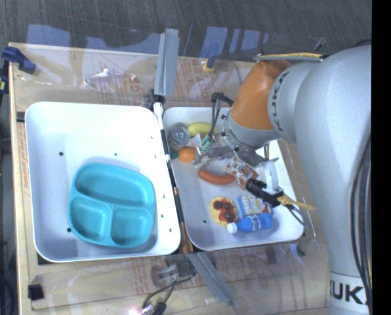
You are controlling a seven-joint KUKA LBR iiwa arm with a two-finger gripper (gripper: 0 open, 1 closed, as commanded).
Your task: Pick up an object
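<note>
**Reaching into the right bin for one object**

Nearest the front edge of the right bin (202,241) lie a small blue-capped bottle (253,224) and, just beside it, a round toy pizza (223,209). Mid-bin, a sausage (216,176) lies by itself, apart from its neighbours, and I judge it my best candidate. My gripper (212,151) hangs just beyond it, near an orange ball (187,154); whether it is spread or pressed together I cannot tell, and nothing shows pinched in it. Toward the far edge sit a grey round piece (178,135) and a banana (199,128). I should centre over a single item and descend straight, avoiding the crowded neighbours. The left bin (44,120) carries a teal divided tray (112,204).
</note>
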